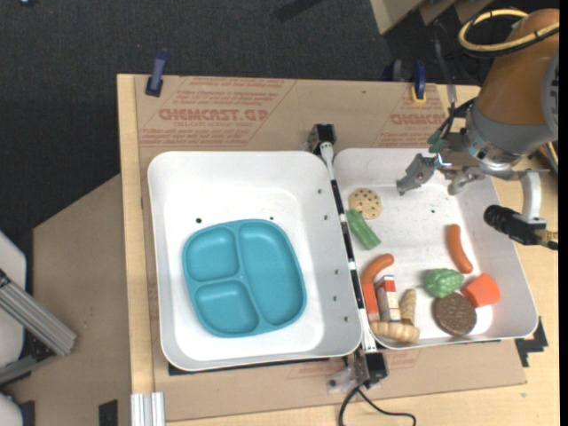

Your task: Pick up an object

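The left bin (169, 193) holds a blue tray (244, 276). The right bin (508, 264) holds toy food — a cookie (365, 203), two sausages (459, 248), a brown patty (454, 313). The tool (437, 175), fingers apart and holding nothing, hangs over its upper part.

I see the gripper (437, 177) over the right bin's (506, 238) far end, jaws spread, nothing between them; a teal tray (244, 276) sits in the left bin (173, 193).
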Robot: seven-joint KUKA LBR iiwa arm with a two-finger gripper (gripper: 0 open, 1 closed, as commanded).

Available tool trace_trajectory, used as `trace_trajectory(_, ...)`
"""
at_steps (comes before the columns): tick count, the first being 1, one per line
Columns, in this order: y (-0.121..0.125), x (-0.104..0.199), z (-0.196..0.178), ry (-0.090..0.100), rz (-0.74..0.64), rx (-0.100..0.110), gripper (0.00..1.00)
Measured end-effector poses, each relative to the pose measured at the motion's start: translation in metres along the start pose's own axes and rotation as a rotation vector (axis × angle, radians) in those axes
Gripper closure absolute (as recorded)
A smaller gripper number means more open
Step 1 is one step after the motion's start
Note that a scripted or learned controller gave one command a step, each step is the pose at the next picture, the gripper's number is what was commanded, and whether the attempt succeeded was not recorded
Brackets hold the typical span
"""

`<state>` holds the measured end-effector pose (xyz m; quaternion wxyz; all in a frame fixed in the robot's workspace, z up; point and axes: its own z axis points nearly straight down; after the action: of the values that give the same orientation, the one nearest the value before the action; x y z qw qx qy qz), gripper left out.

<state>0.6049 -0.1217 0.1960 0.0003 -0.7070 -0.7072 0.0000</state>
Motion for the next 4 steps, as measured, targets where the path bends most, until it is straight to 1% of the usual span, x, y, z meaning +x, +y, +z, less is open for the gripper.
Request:
trace_trajectory(1,-0.045,0.037,0.012,0.002,-0.002,0.006,0.00)
trace_trajectory(2,-0.117,0.017,0.088,0.002,0.005,0.012,0.00)
trace_trajectory(3,-0.106,0.027,0.113,0.002,0.001,0.004,0.00)
trace_trajectory(4,-0.021,0.004,0.111,-0.004,-0.002,-0.008,0.00)
